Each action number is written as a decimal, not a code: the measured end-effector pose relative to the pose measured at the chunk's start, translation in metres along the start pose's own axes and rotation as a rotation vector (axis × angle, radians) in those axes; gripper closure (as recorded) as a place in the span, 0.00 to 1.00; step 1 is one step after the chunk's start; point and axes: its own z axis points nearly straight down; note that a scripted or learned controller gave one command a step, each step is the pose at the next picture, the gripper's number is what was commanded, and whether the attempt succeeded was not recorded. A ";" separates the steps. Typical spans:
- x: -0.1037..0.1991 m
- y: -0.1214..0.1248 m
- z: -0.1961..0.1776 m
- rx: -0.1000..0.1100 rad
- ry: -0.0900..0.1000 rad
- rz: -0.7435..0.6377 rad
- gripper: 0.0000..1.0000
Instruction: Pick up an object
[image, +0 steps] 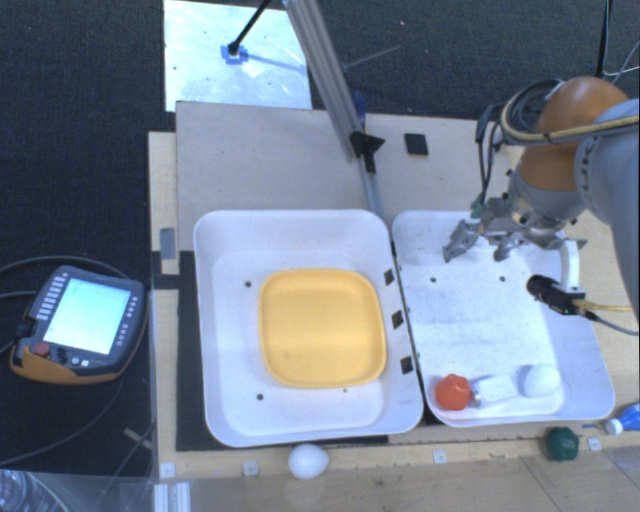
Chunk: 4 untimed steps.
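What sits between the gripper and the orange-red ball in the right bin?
Nothing visible. The gripper is at the far end of the right bin; bare bin floor separates it from the orange-red ball at the near edge.

Bright, even overhead light washes out the white bins (300, 225) (slightly soft focus), with faint shadows.

Legible markings: none.
The handheld pendant (78, 323), far left of the gripper (482, 240), has a lit screen that possibly carries text, too washed out to read.
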 end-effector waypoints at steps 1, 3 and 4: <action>0.000 0.001 -0.013 -0.006 -0.001 0.000 1.00; -0.004 0.001 -0.078 -0.004 -0.001 0.000 1.00; 0.034 -0.016 -0.080 -0.004 0.000 -0.003 1.00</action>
